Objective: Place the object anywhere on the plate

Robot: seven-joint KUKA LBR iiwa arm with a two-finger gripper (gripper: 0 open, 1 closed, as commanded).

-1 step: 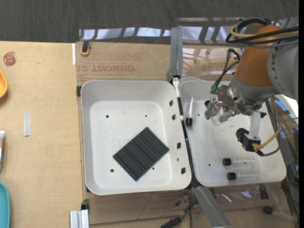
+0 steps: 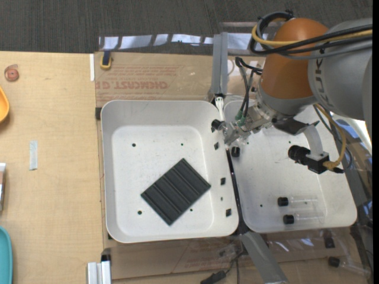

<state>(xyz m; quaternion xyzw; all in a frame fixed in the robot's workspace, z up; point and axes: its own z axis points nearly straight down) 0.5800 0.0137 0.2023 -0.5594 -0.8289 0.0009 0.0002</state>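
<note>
Lying tilted in the left white bin, a dark ribbed plate.

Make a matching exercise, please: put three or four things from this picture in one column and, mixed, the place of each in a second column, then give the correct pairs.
Things:
1. dark ribbed plate
2. pincer
3. two small black-capped tubes
4. orange band

Places:
A. on the arm, above the wrist
B. near the front edge of the right bin
C. flat on the floor of the left bin
D. over the divide between the two bins, toward the back

Pairs: 1-C, 2-D, 3-B, 4-A
</note>
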